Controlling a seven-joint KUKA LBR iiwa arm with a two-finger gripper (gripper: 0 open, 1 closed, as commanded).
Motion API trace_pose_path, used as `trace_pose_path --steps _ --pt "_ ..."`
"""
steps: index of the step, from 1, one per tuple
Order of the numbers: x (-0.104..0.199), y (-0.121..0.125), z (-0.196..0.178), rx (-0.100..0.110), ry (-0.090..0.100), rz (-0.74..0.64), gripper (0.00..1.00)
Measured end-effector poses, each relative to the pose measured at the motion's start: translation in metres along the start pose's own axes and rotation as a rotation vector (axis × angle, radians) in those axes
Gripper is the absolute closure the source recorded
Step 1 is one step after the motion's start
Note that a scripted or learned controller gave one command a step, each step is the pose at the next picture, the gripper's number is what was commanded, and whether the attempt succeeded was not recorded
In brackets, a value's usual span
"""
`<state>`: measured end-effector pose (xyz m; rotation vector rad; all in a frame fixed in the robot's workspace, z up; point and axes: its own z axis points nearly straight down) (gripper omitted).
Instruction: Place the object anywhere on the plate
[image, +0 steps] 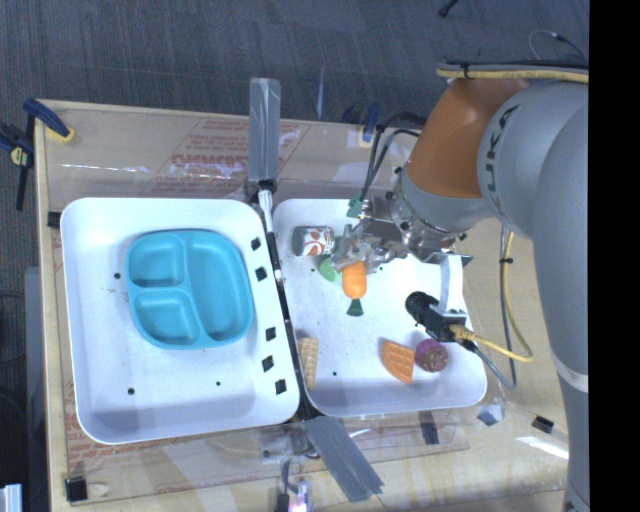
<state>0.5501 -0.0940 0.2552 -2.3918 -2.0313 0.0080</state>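
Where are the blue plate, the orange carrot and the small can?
blue plate (190, 290): camera view, centre divider of the plate.
orange carrot (354, 282): camera view, middle of its orange body.
small can (313, 241): camera view, its side label.

The plate (190, 288) is being borne in the left bin (90, 400), well left of the divider (272, 290) between the bins. Just right of the divider, in the right bin (390, 400), a can (313, 241) is lying at the far end and a cone (308, 360) at the near end. Further right of the divider, a carrot (354, 284) is being flanked by the gripper (360, 255), while a wedge (397, 360) and a round piece (432, 355) are lying side by side toward the near right corner.
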Motion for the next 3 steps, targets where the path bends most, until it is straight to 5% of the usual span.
trace_pose_path --steps 1,2,3 --pt "0.077 0.021 0.029 0.002 -0.001 0.087 1.0" --pt "0.14 0.029 0.063 0.003 -0.001 -0.104 1.0" --pt "0.14 0.029 0.063 0.003 -0.001 -0.104 0.0"
